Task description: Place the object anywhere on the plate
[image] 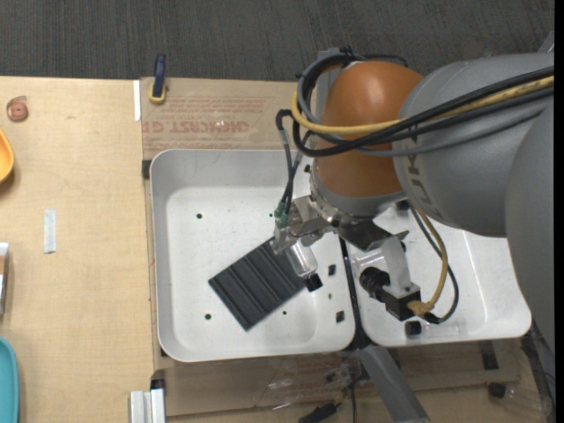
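A dark grey ribbed rectangular plate (254, 286) lies tilted on the floor of the left white bin (176, 236), right of its middle. My gripper (300, 258) hangs from the orange wrist band (366, 130) and sits low over the plate's upper right corner, close to it or touching it. A small silvery part shows at the gripper's tip. I cannot make out whether that is a held object or part of the gripper. The arm's bulk hides the area behind the gripper.
The right bin (476, 315) lies mostly under the arm, with cables and a black fitting (397, 298) hanging over it. Brown cardboard (211, 117) and a blue clamp (159, 76) sit behind the left bin. The wooden bench (70, 236) stretches to the left.
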`<state>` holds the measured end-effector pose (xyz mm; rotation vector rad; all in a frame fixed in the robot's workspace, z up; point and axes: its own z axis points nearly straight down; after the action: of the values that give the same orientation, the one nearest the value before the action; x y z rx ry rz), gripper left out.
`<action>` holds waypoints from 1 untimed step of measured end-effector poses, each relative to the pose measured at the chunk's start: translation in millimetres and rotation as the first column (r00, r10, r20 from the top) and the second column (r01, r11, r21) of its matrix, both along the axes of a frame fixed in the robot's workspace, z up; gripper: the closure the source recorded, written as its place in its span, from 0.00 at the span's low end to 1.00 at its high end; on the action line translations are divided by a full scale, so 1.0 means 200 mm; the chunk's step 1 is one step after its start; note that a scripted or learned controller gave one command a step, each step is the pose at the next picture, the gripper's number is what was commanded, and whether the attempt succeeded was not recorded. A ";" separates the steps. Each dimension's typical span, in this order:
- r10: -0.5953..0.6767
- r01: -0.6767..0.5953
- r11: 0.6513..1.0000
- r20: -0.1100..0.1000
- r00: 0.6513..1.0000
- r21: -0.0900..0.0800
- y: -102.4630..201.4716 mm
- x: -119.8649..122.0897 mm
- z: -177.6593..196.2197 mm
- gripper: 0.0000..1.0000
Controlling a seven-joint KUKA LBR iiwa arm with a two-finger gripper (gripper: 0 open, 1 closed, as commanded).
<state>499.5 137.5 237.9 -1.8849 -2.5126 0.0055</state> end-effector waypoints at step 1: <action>0.033 -0.033 0.999 0.001 0.999 0.000 -0.10 0.03 0.32 1.00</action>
<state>505.2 117.3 301.2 -1.8433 -2.5442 0.0052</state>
